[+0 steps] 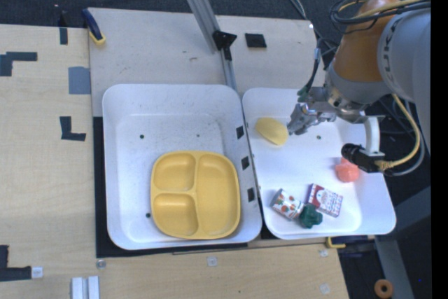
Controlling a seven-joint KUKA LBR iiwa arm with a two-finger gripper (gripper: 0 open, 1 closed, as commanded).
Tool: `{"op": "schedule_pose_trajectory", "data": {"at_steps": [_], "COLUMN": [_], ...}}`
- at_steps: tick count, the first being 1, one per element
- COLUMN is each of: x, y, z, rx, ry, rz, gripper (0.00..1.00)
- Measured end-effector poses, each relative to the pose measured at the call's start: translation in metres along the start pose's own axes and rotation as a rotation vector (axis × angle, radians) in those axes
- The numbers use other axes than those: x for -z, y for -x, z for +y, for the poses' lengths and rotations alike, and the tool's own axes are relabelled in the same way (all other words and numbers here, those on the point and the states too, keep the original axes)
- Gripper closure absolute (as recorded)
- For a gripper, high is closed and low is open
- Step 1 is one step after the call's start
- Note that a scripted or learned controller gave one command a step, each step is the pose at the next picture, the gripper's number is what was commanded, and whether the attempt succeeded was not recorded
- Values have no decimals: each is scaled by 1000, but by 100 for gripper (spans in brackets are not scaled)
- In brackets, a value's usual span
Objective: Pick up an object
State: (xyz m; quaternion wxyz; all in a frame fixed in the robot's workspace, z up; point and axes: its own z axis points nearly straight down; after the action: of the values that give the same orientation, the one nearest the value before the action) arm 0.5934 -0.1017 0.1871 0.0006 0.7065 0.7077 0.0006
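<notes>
Take the yellow divided plate (195,193) as your landmark: it lies flat in the left bin (119,150), toward that bin's near side. Everything loose sits in the right bin (371,220), to the right of the plate. You will find the pale yellow lemon-shaped object (271,131) up and to the right of the plate, close to the wall that divides the two bins. The gripper (302,121) hangs just beside that object on its right, at the end of the grey arm with the orange band (364,45); nothing is seen between its fingers, and you cannot tell from this slant how wide they stand. Farther right of the plate, near the right bin's far edge, lies a small pink object (347,171). Level with the plate's lower half you have two small red-and-white cartons (285,204) and (325,199), with a dark green piece (310,218) touching them between and below.
</notes>
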Motion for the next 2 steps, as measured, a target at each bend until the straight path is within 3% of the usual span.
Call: {"op": "schedule_pose_trajectory", "data": {"at_steps": [1, 2], "x": [53, 46], "y": [0, -42], "z": [1, 4], "rx": [0, 1], "ry": [1, -3], "rz": [0, 0], "gripper": [100, 100]}}
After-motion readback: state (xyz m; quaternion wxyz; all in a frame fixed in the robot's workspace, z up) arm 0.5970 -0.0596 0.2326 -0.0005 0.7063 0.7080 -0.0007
